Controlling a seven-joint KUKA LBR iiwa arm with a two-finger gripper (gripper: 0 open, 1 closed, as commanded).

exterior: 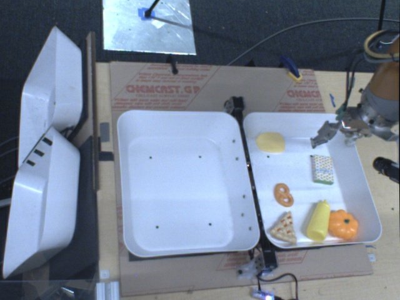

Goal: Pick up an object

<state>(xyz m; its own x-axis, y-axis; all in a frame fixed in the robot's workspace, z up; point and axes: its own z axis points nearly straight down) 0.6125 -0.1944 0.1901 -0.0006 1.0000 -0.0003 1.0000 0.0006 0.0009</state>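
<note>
Nearest the camera, along the right bin's (369,205) front edge: pizza slice (284,228), mustard bottle (318,220) and pumpkin (343,224), with bottle and pumpkin touching, so a clean two-finger pinch there looks awkward. Pretzel (284,195) sits just behind the pizza, on its own. Patterned packet (322,169) lies mid-bin, clear on all sides; the yellow lump (270,142) is near the divider at the back, also isolated. Any of these counts as the object; none is lifted. Gripper (333,132) hangs over the bin's back right corner, above the packet's side, nothing between the fingers; can't tell whether they are apart or together. My guess: the packet is the closest, least cluttered target. Left bin (134,186) has bare floor, likely the drop side.
</note>
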